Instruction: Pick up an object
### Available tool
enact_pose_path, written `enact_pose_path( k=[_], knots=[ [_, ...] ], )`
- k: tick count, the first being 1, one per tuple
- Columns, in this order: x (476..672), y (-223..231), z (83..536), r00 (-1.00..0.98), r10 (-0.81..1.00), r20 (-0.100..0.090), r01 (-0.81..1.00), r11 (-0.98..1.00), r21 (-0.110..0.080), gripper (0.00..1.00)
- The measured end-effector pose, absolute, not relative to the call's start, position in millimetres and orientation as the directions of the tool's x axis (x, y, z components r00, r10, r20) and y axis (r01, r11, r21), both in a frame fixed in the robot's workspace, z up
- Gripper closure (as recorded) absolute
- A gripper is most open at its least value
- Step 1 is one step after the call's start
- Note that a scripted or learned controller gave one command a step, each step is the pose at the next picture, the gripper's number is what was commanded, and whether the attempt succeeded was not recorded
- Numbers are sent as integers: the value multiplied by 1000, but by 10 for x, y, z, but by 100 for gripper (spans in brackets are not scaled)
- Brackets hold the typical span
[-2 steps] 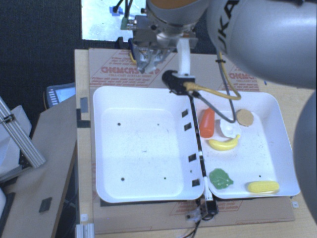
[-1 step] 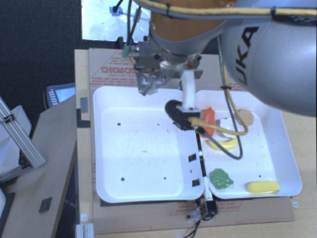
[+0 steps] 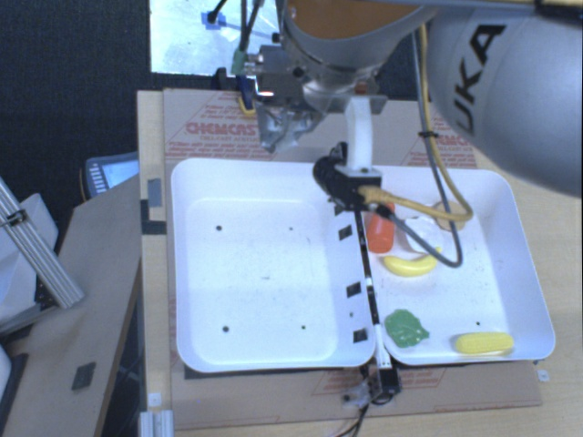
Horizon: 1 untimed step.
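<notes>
The right bin (image 3: 519, 244) holds an orange-red piece (image 3: 380, 235) near the divider, a yellow banana (image 3: 410, 265) just below it, a green lump (image 3: 405, 328) at the front left corner and a yellow oblong piece (image 3: 483, 342) at the front. My gripper (image 3: 282, 135) hangs high over the far rim of the left bin (image 3: 255, 262), well away from all of these. Nothing is visible in the gripper.
The grey arm with its orange band fills the top right, over the back of the right bin. A yellow cable (image 3: 446, 217) loops down above the orange-red piece. Brown cardboard (image 3: 209, 126) lies under the bins, and a lower side table (image 3: 82, 271) stands to the left.
</notes>
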<state>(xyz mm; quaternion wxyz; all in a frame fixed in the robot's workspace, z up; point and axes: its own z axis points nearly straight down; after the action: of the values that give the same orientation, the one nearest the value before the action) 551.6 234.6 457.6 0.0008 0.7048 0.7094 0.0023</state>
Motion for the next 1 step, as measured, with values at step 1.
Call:
enact_pose_path(
  k=[1],
  knots=[
    [5361, 2343, 5121, -7, 1000, 4, 1000, 7, 7, 100]
  ],
)
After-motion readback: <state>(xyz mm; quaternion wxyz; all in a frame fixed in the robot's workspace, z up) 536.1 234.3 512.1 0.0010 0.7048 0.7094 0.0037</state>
